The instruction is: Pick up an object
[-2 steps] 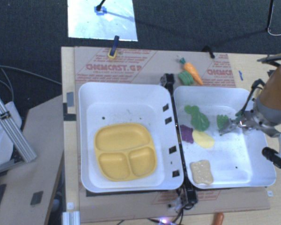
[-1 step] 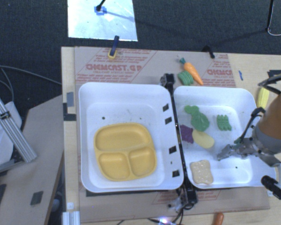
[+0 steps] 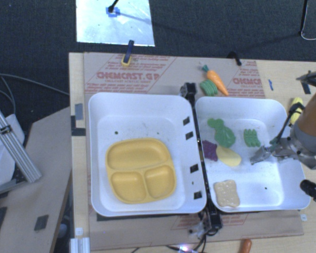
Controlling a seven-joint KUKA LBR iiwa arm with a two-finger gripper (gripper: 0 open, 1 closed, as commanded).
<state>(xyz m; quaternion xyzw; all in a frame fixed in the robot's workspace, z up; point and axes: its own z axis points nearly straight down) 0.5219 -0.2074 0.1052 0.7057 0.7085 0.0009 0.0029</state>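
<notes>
My gripper [image 3: 258,156] hangs low in the right white plastic bin [image 3: 274,108], in the right-middle of the frame, its fingertips pointing left toward the toys. The fingertips look drawn close together with nothing between them, so I judge it empty.

The nearest candidate is the small yellow oval toy, lemon-like [image 3: 229,156], lying just left of my fingertips and touching the purple toy piece [image 3: 209,151] on its left. It looks like hollow moulded plastic: light, stiff, smooth, so probably slippery on its rounded flanks. I would take it across its short axis, near the middle, where the curve is least.

Above it lies the green knobbly plastic vegetable [image 3: 223,133], bumpy enough to give purchase. The green ridged plastic piece [image 3: 251,137], near the bin's upper right, sits just above my fingertips; its ribs should resist slipping.

The tan flat bread-slice toy [image 3: 227,193] at lower centre lies flat on the floor, hard to get fingers under.

The left white plastic bin [image 3: 102,109] holds a yellow divided plastic tray [image 3: 140,170], too broad for me. An orange toy carrot with green top [image 3: 215,81] lies outside on the cardboard.
</notes>
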